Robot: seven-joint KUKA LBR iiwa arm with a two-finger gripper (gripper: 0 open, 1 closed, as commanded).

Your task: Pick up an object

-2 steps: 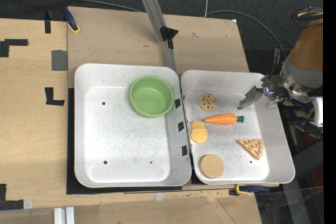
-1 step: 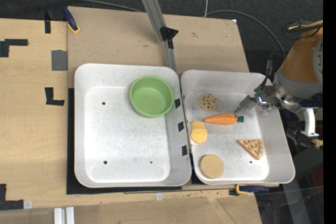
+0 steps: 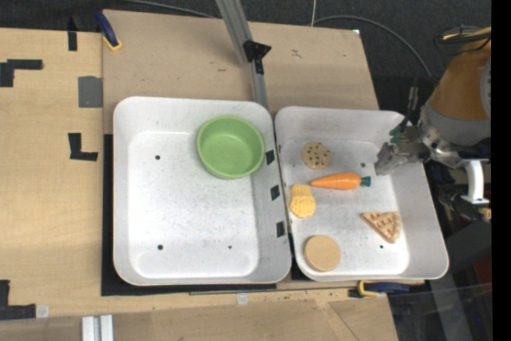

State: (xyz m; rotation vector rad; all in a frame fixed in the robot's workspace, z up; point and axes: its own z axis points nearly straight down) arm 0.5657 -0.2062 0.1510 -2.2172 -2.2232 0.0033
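You saw a tan bench (image 3: 48,196) holding two white bins, left bin (image 3: 136,251) and right bin (image 3: 419,251). The toy carrot (image 3: 337,182) lay in the right one, just beside the gripper (image 3: 386,158). You could not tell its grip.

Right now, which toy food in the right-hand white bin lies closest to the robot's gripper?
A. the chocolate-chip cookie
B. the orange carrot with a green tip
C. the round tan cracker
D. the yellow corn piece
B: the orange carrot lies with its green tip just beside the gripper, while the other foods sit farther left or nearer the bin's front.
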